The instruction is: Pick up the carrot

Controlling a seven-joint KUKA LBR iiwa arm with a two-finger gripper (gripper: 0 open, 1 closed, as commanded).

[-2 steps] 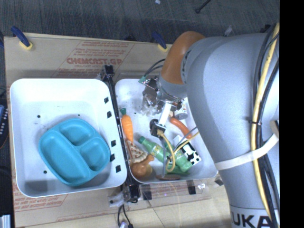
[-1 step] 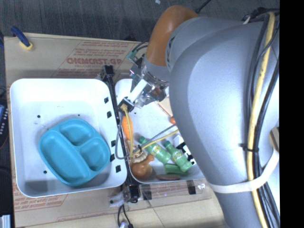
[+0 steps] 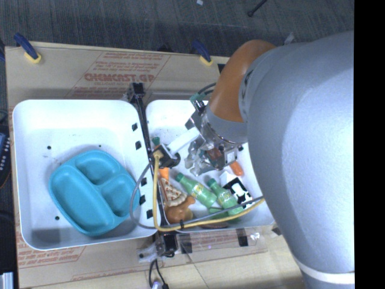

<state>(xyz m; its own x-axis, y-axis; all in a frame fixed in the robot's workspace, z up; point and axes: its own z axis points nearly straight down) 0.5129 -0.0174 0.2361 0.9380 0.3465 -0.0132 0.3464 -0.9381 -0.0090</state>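
A small orange piece [image 3: 237,168], likely the carrot, lies in the right bin [image 3: 168,114] by the arm's edge, mostly hidden. My gripper [image 3: 207,154] hangs low over the middle of that bin, just left of the orange piece, below the orange wrist band [image 3: 231,86]. Its tip blurs into the clutter beneath it. I see nothing clearly held. A second small orange bit [image 3: 163,173] sits at the bin's left wall.
Two green bottles [image 3: 195,188] [image 3: 224,198], a pizza slice [image 3: 172,191] and a brown bread-like piece [image 3: 179,212] crowd the right bin's front. A yellow cord [image 3: 157,197] loops along its left and front rim. A blue divided plate [image 3: 93,188] lies in the left bin [image 3: 36,125].
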